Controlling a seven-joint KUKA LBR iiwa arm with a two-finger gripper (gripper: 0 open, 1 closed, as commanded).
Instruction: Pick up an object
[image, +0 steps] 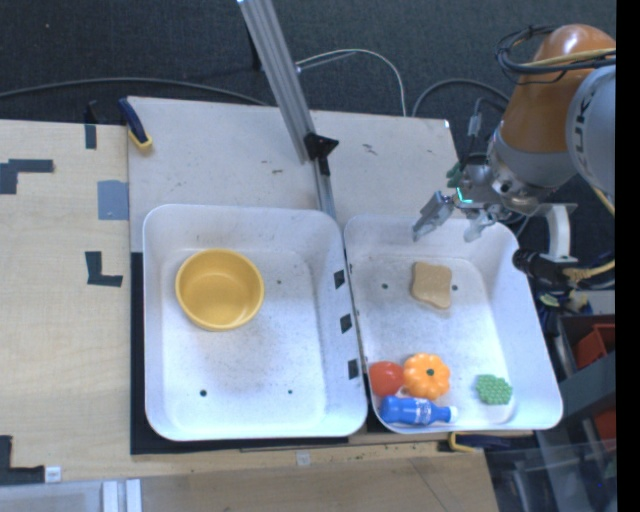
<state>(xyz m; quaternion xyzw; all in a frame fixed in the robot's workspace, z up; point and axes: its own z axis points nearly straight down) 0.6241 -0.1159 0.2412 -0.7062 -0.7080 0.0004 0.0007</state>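
Two-finger gripper (450, 225) with fingers spread apart and nothing between them, hovering just above the flat tan bread-shaped slice (432, 285) lying below it.

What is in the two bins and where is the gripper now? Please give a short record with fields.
left bin: yellow bowl
right bin: tan bread slice, red tomato, orange pumpkin, blue bottle, green object
gripper: above the far edge of the right bin, fingers apart, holding nothing
nearest item to gripper: tan bread slice
arm: enters from the right of the view
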